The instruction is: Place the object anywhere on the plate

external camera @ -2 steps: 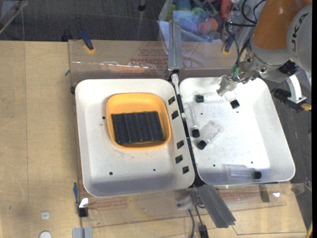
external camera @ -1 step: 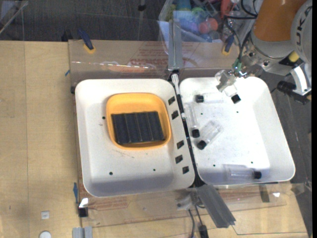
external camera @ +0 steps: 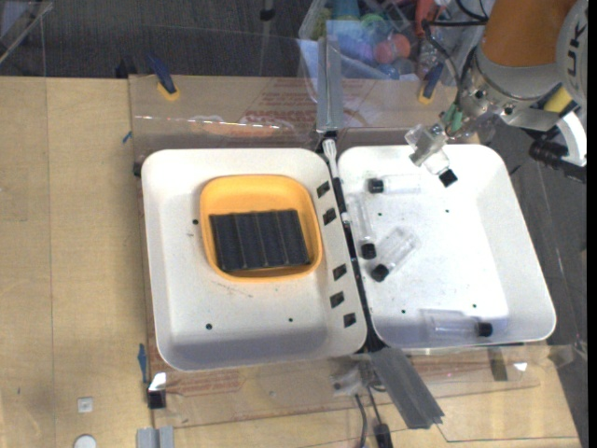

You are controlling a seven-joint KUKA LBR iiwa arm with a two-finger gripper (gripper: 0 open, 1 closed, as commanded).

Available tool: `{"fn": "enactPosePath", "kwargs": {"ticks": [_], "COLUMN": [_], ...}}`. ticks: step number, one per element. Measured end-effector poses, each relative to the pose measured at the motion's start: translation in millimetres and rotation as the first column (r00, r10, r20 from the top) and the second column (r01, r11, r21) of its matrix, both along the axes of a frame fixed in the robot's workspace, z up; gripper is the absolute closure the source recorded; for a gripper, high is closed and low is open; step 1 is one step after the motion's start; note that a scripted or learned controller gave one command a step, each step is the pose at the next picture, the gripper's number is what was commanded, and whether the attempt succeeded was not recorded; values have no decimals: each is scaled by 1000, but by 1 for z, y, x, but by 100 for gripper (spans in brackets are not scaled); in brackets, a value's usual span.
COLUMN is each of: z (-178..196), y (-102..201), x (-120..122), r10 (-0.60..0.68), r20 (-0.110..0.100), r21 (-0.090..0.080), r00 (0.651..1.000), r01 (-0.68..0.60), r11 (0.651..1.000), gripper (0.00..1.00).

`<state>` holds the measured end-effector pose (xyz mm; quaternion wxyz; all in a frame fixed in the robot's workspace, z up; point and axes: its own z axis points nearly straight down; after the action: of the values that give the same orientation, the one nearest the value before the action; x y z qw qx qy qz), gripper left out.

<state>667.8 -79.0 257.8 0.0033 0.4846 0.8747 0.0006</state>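
Camera view: the gripper [external camera: 438,149] hangs over the right bin's [external camera: 522,287] far edge with a clear vial [external camera: 427,144] between its fingers, black cap [external camera: 448,177] pointing down-right. The orange plate [external camera: 213,194] sits in the left bin [external camera: 168,278] (a dark ribbed block [external camera: 259,240] lies on it). Four more capped vials lie in the right bin, well apart from the plate.

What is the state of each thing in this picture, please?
Yellow square plastic plate: flat in left bin, carrying a black ribbed block.
Pincer: above right bin's far edge, a clear black-capped vial at its tip.
Four more clear black-capped vials: lying in the right bin.
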Motion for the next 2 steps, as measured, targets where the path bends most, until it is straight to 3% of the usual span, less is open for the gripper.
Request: {"fn": "enactPosePath", "kwargs": {"ticks": [1,2], "z": [29,47], "y": [-13,-28], "x": [0,0], "r10": [23,245], "r20": [-1,0], "r21": [0,-1], "r00": [1000,970], "r01": [-23,-245], "r11": [1000,970], "gripper": [100,100]}}
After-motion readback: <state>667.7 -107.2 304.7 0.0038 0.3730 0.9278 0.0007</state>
